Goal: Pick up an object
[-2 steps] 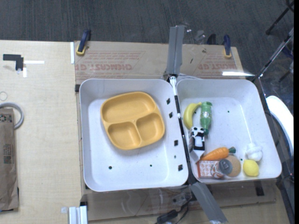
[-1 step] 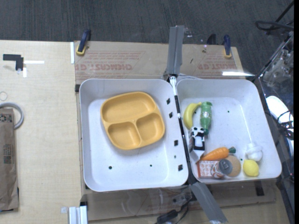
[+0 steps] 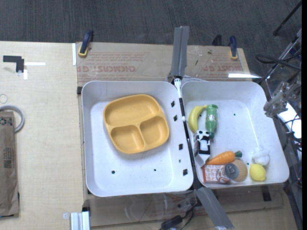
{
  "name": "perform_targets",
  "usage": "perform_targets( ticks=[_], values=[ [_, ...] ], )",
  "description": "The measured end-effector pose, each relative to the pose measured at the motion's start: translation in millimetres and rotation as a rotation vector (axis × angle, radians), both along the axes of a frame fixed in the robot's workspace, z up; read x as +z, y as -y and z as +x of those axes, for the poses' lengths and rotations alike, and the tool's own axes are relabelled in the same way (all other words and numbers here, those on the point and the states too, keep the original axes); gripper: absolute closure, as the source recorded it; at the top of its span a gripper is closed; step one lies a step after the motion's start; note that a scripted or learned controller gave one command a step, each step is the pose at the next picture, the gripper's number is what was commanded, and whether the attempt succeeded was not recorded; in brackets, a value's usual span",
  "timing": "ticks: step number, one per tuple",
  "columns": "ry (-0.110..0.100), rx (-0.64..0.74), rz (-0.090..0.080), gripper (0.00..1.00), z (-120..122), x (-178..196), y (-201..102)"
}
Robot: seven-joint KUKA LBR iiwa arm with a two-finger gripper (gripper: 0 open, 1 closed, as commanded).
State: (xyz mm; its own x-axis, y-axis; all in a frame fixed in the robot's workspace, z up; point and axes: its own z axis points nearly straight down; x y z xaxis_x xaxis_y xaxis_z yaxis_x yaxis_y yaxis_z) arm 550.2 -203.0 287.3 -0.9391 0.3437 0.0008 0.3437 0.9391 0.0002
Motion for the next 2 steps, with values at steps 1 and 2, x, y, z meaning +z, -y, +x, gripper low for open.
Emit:
perform_targets(
  ticks=[1, 2],
  values=[
    [0.002, 0.001, 0.0, 1.0, 2.4, 7.9, 0.1],
    [0.0, 0.246, 0.001, 1.0, -29.2, 16.8, -31.0]
  ],
)
